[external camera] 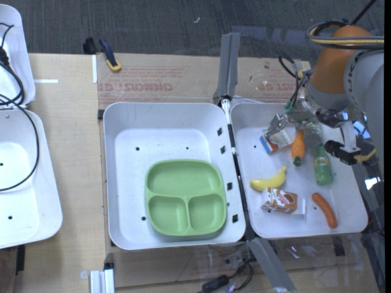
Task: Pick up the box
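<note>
Two shallow white bins are seen side by side on the bench (61,66), viewed from above at a slant. The left bin (119,163) is occupied by a green divided plate (185,197) w/ three compartments, set toward the near right part of that bin. A blue-and-yellow clamp (109,55) is seen on the bench at the far edge, well apart from both bins.

In the right bin (244,163), a small box (276,140), white w/ blue and red print, is found at the far left-centre, lying tilted. An orange carrot (297,146) is laid just beside it on the right. Nearer, a yellow banana (269,180) is seen, and nearer again a brown-and-white carton (282,201). To the right, a green bottle (322,165) is placed, and a red sausage (324,209) lies at the near right corner.

The claw (282,122) is positioned at the far side of the right bin, directly over and approx. touching the far edge of the box; how far it is spread cannot be told, and no grip on the box can be confirmed. The arm (342,72), grey w/ orange band, is seen reaching in from the far right.
</note>
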Controlling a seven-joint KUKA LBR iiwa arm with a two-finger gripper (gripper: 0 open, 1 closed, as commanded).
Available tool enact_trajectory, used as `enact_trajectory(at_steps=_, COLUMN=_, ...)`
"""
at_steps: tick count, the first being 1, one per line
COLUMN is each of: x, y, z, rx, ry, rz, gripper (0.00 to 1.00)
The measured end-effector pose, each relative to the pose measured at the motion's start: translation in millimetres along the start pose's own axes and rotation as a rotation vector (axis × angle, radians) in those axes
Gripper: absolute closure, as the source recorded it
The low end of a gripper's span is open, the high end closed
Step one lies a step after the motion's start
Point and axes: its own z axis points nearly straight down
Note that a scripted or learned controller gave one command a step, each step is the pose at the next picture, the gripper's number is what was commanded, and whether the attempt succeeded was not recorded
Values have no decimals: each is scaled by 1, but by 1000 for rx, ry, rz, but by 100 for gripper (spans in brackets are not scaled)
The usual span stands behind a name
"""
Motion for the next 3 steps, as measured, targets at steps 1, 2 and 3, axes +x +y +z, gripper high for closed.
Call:
enact_trajectory(at_steps=1, x=0, y=2, z=-11, rx=-5, ry=-2, rz=-1, gripper=100)
enact_trajectory(at_steps=2, x=0, y=2, z=-11, rx=-5, ry=-2, rz=-2, gripper=0)
enact_trajectory(at_steps=3, x=25, y=-10, z=0, rx=0, ry=-1, rz=-7, gripper=0)
